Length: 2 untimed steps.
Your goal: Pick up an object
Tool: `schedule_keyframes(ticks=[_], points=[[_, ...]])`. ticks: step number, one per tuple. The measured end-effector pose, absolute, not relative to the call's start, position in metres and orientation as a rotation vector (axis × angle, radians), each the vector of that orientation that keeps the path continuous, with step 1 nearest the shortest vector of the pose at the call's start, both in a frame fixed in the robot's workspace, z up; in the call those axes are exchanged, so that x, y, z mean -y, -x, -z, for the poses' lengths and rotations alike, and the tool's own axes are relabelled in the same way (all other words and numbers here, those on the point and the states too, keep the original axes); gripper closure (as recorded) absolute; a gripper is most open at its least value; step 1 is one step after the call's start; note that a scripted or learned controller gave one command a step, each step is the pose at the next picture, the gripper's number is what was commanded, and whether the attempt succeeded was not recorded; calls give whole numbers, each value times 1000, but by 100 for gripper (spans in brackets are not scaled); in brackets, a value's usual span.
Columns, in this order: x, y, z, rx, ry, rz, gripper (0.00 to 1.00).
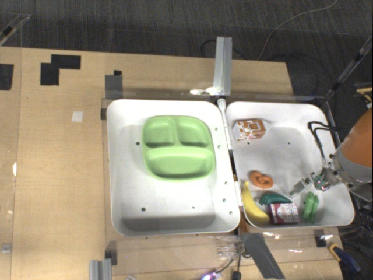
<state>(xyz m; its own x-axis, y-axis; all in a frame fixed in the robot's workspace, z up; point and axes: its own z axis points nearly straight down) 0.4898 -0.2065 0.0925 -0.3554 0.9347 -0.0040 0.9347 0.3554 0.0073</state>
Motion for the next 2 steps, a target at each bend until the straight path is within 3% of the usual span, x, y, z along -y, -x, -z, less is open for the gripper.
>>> schedule_keyframes(ticks=[1,2], points=[[206,-489,-139,-2516,-1873,-3,0],[207,-491,-91,-2619,-1717,-7,0]])
